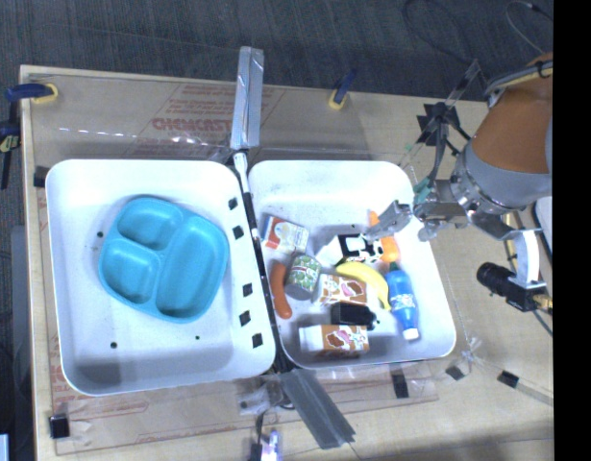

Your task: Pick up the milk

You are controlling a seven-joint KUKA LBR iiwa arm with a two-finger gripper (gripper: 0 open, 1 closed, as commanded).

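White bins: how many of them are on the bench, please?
2. One white bin lies on the view's left, holding a blue tray; the other lies on the right, holding groceries.

A robot lab, by the look of it; a plywood bench point(391, 104) stands on dark carpet point(132, 17), clamps point(31, 92) gripping its edge; two white bins point(74, 353) sit fixed side by side under a metal bar point(247, 99); cables point(526, 17) trail beside the arm point(511, 147).
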